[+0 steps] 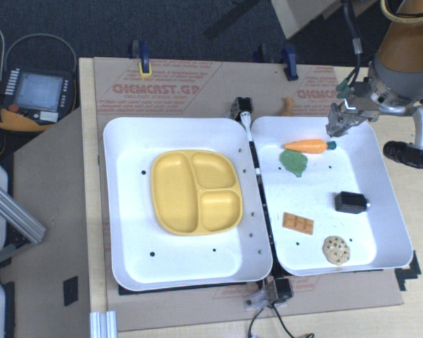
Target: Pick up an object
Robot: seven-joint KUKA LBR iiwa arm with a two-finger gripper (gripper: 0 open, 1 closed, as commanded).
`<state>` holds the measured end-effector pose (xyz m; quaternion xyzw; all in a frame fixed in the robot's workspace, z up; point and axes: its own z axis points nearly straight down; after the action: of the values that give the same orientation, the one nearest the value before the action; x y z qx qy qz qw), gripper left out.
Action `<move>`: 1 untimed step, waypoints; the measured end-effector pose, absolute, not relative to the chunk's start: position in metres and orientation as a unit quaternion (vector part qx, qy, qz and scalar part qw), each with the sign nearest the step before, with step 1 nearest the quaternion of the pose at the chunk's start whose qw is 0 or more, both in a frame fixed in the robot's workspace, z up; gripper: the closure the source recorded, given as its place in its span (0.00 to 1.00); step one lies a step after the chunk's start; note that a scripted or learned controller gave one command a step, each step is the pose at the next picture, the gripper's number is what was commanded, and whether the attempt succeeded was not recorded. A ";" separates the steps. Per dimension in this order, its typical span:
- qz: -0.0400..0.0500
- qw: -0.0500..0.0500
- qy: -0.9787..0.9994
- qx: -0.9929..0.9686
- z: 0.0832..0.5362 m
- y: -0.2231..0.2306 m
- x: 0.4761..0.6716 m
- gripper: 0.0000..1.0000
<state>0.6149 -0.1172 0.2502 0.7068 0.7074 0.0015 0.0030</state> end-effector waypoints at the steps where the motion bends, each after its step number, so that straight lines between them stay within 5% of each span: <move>1: 0.001 0.001 0.709 0.705 0.252 -0.062 0.623 1.00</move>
<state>0.6234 -0.0618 0.2523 0.7052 0.7090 0.0012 0.0013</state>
